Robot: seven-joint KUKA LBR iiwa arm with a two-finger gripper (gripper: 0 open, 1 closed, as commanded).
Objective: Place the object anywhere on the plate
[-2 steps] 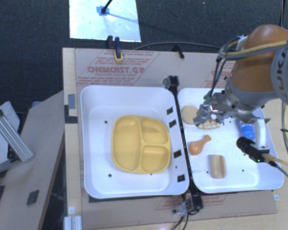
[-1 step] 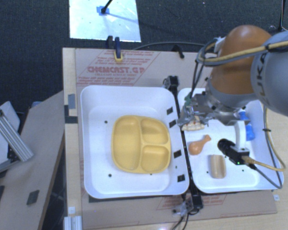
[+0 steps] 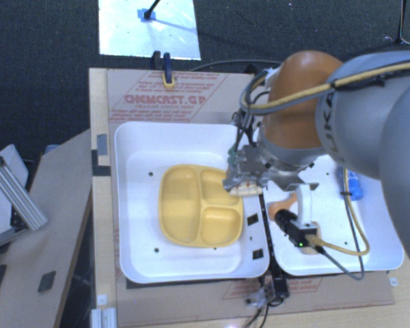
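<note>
Hovering over the right rim of the yellow plate (image 3: 199,205), which is lying in the left bin (image 3: 133,183): the gripper (image 3: 244,182), with something pale and flat (image 3: 245,190) showing just beneath it, right at the plate's edge. Pinching or merely overlapping that pale piece: impossible to tell, since the wrist is hiding the tips. Judging by this, needing only a slight shift leftward, further over the plate's 3 compartments, before letting go.
</note>
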